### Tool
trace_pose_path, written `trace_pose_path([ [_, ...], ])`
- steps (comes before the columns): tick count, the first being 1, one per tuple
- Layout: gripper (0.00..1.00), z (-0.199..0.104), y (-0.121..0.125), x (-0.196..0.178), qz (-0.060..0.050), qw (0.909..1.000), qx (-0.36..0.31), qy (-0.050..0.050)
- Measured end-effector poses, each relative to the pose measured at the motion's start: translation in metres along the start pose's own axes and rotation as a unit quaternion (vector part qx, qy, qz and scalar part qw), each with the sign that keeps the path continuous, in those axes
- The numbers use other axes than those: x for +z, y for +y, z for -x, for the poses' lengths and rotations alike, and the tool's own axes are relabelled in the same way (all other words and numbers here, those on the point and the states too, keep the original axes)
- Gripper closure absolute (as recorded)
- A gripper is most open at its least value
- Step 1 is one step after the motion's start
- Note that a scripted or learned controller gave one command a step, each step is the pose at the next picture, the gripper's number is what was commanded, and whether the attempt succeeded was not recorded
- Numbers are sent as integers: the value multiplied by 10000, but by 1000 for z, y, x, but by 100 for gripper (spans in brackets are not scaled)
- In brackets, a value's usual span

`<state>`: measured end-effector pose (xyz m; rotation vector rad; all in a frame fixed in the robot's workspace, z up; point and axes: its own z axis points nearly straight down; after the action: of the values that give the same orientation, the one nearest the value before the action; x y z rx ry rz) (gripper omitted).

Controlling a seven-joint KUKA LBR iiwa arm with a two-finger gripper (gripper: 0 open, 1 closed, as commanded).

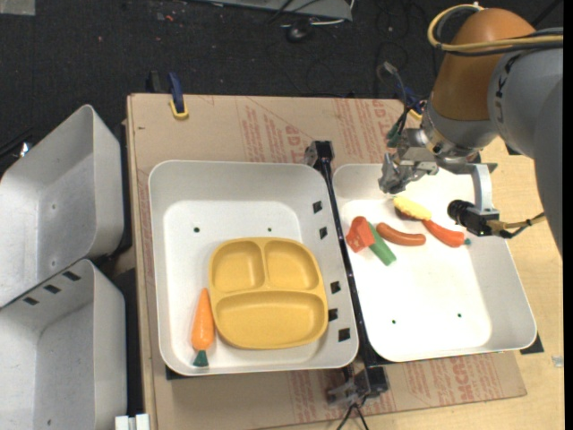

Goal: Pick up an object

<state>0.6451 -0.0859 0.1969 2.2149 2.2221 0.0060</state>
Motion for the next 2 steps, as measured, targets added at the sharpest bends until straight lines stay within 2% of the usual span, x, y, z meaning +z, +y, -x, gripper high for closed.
trace_pose_path([
  [1, 100, -8, -2, -59, -8, 10000, -2, -1],
  [2, 100, -8, -1, -100, -9, 10000, 1, -2],
])
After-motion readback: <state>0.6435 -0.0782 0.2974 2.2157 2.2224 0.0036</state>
